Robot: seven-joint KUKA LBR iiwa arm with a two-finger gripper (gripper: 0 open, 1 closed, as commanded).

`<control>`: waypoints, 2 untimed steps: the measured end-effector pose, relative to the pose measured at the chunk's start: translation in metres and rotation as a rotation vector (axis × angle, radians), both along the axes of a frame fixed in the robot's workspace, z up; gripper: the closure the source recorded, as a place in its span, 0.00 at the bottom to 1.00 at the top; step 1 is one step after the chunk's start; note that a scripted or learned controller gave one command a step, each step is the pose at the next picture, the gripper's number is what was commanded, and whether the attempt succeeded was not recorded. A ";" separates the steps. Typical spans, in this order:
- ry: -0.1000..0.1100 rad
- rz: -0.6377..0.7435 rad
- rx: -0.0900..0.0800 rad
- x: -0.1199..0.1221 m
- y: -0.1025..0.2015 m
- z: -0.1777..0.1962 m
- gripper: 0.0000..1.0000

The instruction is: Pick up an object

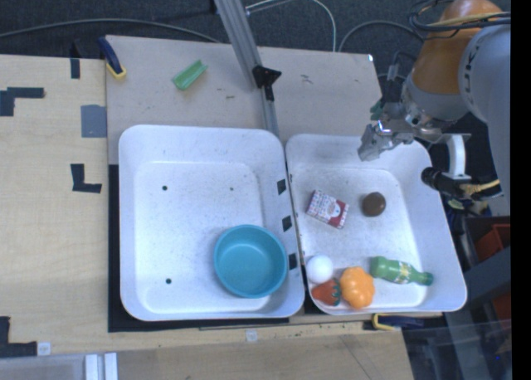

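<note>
- On the bench beyond the bins you see a small green block.
- In the left bin a blue bowl sits upright near the front right corner.
- In the right bin you find a red-and-white carton, a brown ball, a white egg, an orange pepper and a green bottle lying on its side.
- The gripper hangs over the right bin's far edge, apart from every object; nothing shows in it, and you cannot tell how its jaws stand.
</note>
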State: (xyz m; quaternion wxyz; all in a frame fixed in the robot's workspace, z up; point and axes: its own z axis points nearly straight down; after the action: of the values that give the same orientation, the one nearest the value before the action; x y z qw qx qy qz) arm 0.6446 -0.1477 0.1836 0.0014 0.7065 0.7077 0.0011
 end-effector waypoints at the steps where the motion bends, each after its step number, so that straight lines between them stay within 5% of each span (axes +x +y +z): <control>1: -0.003 0.001 -0.001 0.005 0.006 0.062 1.00; 2: 0.004 0.005 0.002 -0.001 0.057 0.069 1.00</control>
State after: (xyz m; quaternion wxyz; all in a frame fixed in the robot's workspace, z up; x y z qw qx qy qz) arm 0.6439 -0.0911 0.2530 -0.0006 0.7049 0.7093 0.0006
